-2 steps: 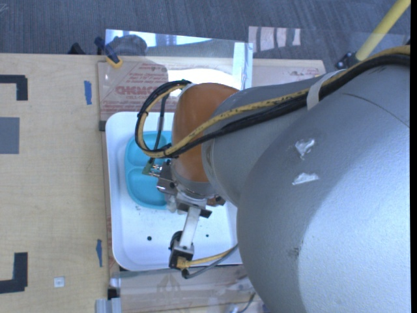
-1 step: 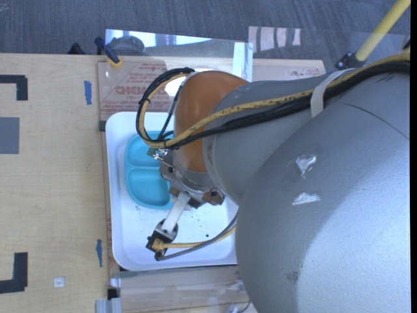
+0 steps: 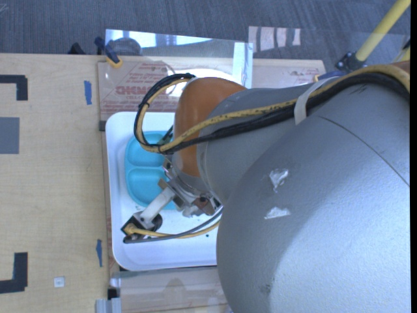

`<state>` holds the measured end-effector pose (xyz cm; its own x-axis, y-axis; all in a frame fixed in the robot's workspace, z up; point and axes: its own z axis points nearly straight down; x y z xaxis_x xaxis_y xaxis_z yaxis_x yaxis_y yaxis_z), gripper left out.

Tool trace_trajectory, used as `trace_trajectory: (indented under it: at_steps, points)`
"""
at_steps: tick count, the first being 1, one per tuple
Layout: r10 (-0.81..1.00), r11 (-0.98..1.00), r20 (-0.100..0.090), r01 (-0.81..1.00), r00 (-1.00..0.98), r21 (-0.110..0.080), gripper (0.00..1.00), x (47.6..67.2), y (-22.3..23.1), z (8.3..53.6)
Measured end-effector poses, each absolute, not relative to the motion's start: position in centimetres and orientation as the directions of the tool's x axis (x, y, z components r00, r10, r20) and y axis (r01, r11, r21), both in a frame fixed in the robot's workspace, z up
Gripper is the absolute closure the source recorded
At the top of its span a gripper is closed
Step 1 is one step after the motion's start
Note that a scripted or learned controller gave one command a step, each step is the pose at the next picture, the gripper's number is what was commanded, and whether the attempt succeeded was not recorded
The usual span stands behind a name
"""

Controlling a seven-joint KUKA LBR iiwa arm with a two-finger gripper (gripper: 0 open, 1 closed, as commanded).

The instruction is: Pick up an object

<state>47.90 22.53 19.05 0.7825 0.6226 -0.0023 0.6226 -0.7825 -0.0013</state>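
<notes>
A light blue, two-lobed plastic object [image 3: 143, 170] lies in the white bin [image 3: 116, 175], toward its left side. The grey arm with its orange band comes in from the right and covers most of the bin. The wrist hangs right over the blue object's right part and hides it. The gripper is hidden beneath the wrist.
A clear plastic sheet with red print [image 3: 140, 87] and a shiny metal strip [image 3: 176, 41] lie behind the bin. The wooden bench [image 3: 49, 175] stretches to the left, with blue tape marks [image 3: 87, 91] near the bin's edge.
</notes>
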Motion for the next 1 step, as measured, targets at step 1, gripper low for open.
trace_trajectory:
  at_steps: [1]
  points:
    - [0.912,-0.410,-0.001,0.912,0.410,-0.004,1.00,47.90,22.50,20.08]
